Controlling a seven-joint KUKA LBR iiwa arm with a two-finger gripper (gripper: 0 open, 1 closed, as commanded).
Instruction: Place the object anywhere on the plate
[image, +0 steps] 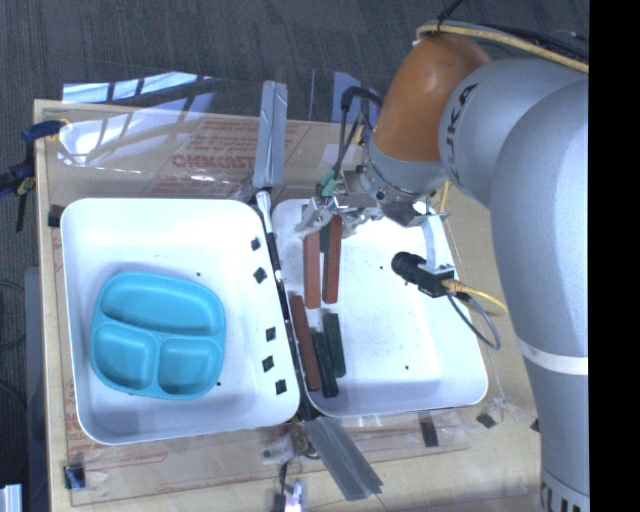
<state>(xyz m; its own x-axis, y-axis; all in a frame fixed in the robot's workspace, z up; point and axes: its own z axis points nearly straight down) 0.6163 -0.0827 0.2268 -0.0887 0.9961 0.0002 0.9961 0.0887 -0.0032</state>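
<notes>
Gripper (322, 215) over right shallow white bin (440, 385), far left corner; we cannot tell how its fingers stand.
We see the light-blue three-compartment plastic plate (157, 334) in the left white bin (85, 235), toward its near left corner. Long brown sticks (320, 265) and a dark green bar (329, 347) lie along the right bin's left wall.
</notes>
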